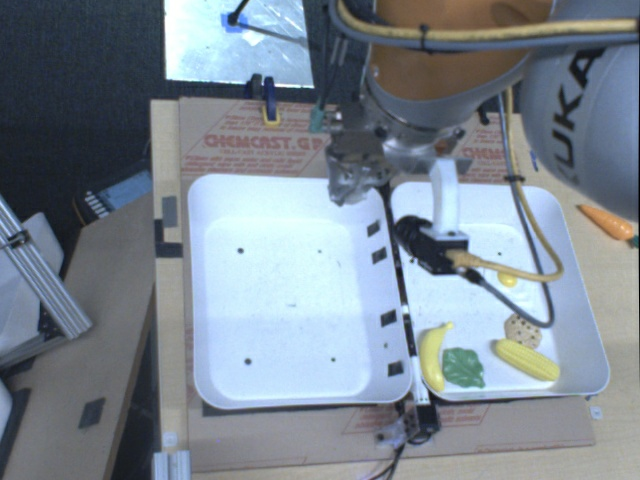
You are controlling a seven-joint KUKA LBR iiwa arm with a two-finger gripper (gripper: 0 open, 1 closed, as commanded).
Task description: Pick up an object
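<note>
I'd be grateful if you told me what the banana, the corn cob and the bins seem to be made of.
The banana looks like moulded plastic: uniform yellow with a smooth, faintly glossy skin. The corn cob likewise seems plastic, evenly yellow, with soft highlights; probably toy food. The bins appear to be thin formed white plastic, judging by their rounded corners and matte sheen.

The arm (590, 78) was grey with black lettering, its band (460, 18) glossy orange, and yellow cables (520, 268) trailed below the band.

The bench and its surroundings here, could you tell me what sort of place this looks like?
Probably a robotics lab set up for grasping trials. A KUKA arm hangs over two white bins on a labelled board, the right bin holds toy food such as a banana, and aluminium framing stands at left.
</note>
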